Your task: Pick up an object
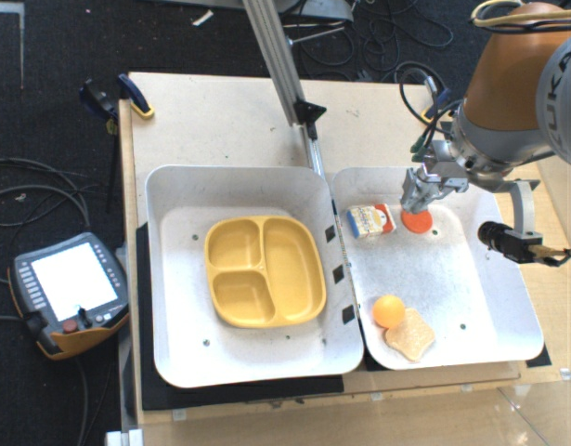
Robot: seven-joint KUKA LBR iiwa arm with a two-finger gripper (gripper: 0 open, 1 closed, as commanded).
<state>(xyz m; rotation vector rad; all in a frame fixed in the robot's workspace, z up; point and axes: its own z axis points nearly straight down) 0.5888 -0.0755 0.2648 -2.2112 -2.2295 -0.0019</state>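
The jaws (418, 199) hang just above the red disc (417, 221) in the right bin (508, 295), touching its upper edge; I cannot tell their state. The carton (369, 220) lies just left of the disc. Orange (388, 311) and bread (411, 335) lie well below the disc.

Yellow divided tray (265, 270); orange ball (389, 311); red disc (417, 220); white bins (174, 203).
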